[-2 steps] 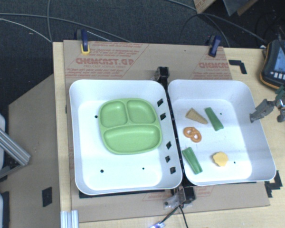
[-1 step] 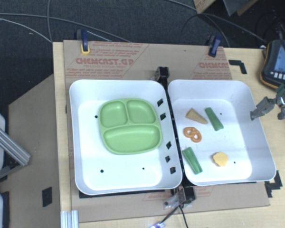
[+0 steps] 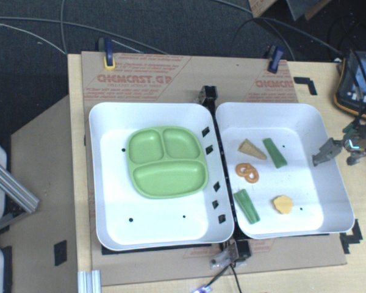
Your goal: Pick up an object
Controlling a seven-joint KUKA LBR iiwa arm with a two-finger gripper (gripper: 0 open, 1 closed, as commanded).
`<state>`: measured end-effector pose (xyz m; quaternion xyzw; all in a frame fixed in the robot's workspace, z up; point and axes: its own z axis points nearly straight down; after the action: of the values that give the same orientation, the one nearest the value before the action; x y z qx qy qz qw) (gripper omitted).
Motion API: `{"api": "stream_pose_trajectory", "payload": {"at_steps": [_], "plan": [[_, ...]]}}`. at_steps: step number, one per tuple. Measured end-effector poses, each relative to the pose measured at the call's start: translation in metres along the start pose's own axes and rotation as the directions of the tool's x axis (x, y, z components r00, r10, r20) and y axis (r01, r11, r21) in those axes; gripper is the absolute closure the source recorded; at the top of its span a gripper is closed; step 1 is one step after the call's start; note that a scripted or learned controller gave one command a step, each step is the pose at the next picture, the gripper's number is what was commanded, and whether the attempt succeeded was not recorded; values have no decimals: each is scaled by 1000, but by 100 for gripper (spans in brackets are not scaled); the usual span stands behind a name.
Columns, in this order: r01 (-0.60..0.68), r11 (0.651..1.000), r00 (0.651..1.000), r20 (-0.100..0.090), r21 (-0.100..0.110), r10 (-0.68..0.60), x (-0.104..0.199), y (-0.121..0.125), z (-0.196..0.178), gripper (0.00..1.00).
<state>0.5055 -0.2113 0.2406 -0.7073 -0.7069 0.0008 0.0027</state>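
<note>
The right bin [image 3: 305, 118] holds a tan wedge [image 3: 251, 149], a dark green stick [image 3: 274, 152], an orange pretzel-like piece [image 3: 248, 173], a second green stick [image 3: 246, 205] near the divider and a yellow chunk [image 3: 283, 204]. A light green divided plate [image 3: 168, 162] lies in the left bin [image 3: 110, 200]. My gripper [image 3: 338, 155] hovers at the right bin's right rim, to the right of all the pieces. Its fingers are spread open, one grey fingertip [image 3: 322, 155] pointing inward over the bin, and nothing sits between them.
Both bins rest on a cardboard-covered bench [image 3: 134, 78], held by blue clamps [image 3: 109, 54] at the back. Black clips [image 3: 208, 140] line the wall between the bins. A yellow-edged device [image 3: 355, 84] sits at the far right, and cables cross the dark floor behind.
</note>
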Motion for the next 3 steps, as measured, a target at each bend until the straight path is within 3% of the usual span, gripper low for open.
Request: {"api": "stream_pose_trajectory", "payload": {"at_steps": [2,3], "plan": [[1,1000,1000,-2,2,-1,-2,6,123,0],[1,1000,1000,2,-6,-1,-3,8,108,100]]}}
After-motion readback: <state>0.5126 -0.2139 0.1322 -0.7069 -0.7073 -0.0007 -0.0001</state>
